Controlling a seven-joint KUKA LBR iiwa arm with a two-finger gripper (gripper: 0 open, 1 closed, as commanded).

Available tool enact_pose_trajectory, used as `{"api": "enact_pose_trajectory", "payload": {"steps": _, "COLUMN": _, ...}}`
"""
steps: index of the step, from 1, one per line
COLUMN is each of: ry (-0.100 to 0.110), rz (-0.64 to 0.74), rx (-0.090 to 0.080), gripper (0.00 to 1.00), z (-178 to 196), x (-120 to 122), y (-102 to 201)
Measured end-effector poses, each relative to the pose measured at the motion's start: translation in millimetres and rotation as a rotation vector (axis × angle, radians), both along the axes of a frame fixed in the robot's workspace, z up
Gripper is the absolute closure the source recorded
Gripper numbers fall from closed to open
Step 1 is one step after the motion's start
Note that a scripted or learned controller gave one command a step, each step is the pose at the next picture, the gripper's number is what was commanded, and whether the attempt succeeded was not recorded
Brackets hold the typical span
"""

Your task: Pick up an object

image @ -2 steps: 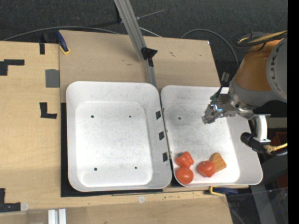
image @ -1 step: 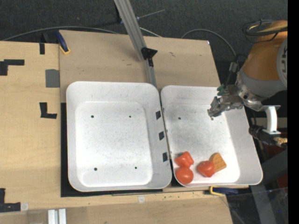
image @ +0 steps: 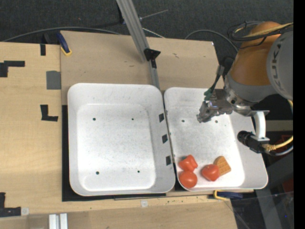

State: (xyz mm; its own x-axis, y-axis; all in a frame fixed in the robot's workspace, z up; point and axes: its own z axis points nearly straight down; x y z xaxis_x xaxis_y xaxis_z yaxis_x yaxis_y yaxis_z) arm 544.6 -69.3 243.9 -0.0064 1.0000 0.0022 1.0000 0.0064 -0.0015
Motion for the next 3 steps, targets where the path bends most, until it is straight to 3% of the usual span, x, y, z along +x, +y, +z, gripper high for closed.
{"api": "enact_pose_trajectory", "payload": {"steps": 1, "ry": 0.002, "rz": -0.001, "rx": -0.001, "gripper": 1.00, "z": -12, "x": 2, "y": 49}}
{"api": "enact_pose_trajectory", "payload": {"steps": 3, "ry": 0.000, "rz": 0.001, "rx": -0.001, "gripper": 1.00, "z": 0, "x": 1, "y": 152}}
